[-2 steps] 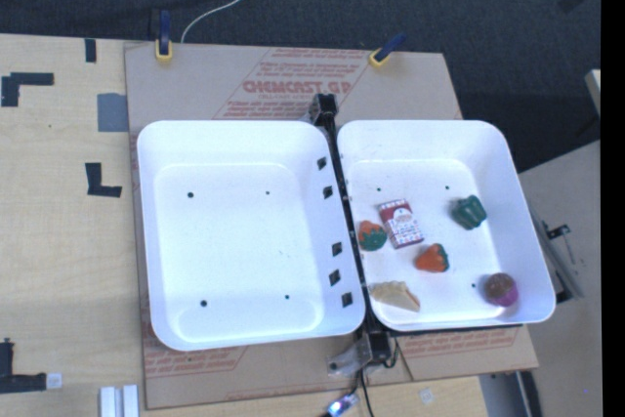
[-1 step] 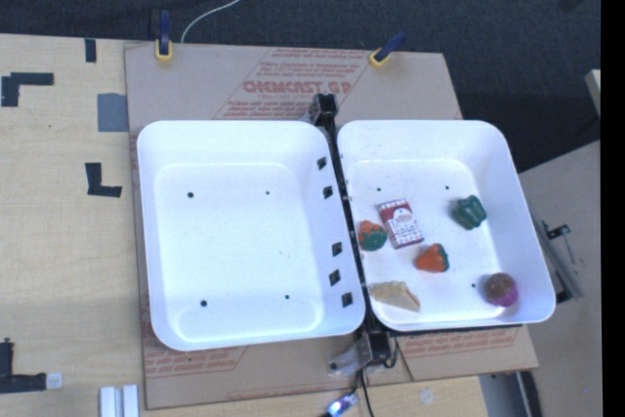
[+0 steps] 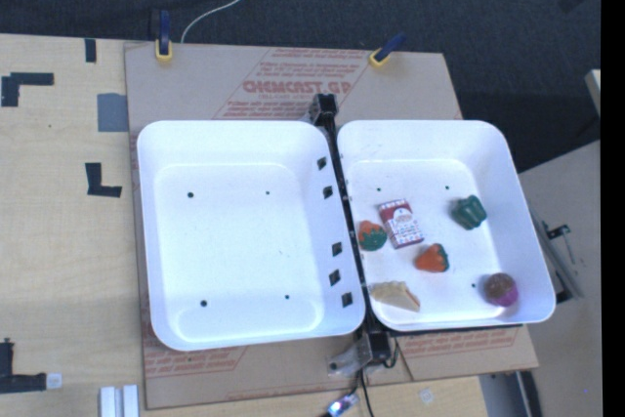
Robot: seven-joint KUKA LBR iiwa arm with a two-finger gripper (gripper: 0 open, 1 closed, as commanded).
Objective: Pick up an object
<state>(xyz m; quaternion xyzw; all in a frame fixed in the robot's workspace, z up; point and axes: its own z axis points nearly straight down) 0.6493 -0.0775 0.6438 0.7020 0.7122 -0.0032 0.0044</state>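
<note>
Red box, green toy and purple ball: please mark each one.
Red box (image 3: 400,223), camera view, centre of its face.
Green toy (image 3: 470,212), camera view, middle of its body.
Purple ball (image 3: 501,288), camera view, its top.

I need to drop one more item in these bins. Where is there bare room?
The left bin floor is bare. In the right bin, the far strip is free; nearer, the red box, green piece and orange piece crowd it.

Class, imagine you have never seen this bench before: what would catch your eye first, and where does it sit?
The bright cluster in the right bin stands out: a red and white carton near its middle, a green toy to its right, and an orange one below. A tan piece lies by that bin's near edge. The left bin shows plain white.
</note>
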